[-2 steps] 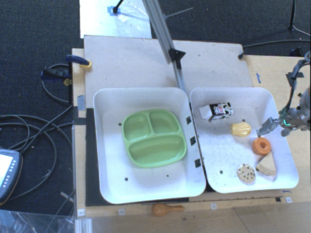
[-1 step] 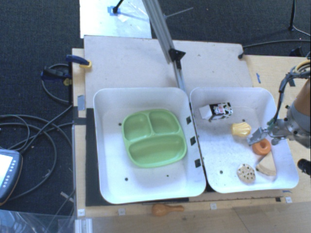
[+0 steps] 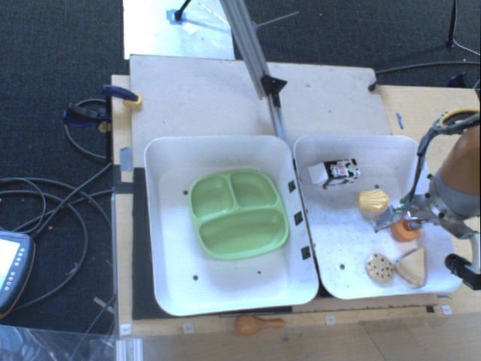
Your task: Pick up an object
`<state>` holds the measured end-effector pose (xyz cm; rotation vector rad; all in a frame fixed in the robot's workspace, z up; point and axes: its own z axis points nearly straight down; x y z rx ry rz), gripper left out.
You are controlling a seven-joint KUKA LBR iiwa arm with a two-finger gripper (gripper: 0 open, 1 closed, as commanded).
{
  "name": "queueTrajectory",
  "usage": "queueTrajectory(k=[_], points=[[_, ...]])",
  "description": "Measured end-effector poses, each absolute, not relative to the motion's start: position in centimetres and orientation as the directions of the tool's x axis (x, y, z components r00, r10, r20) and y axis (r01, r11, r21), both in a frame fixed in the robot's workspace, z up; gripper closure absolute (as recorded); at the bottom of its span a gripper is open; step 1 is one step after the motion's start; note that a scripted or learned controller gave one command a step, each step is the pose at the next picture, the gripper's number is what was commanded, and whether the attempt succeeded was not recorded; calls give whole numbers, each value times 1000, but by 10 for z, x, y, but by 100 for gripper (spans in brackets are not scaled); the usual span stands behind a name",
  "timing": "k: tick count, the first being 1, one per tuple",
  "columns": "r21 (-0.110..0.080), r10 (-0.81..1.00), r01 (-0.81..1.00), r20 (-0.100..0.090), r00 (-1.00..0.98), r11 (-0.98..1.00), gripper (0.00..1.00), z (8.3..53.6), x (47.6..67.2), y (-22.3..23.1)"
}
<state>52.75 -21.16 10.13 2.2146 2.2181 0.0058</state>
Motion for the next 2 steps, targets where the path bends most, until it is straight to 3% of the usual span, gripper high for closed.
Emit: queueTrajectory(k=[1,2], points=[[11,1000,1000,-2,-1,1,100,115,529,-212],[6,1000,1000,-2,-7,7,100,165,525,-204]])
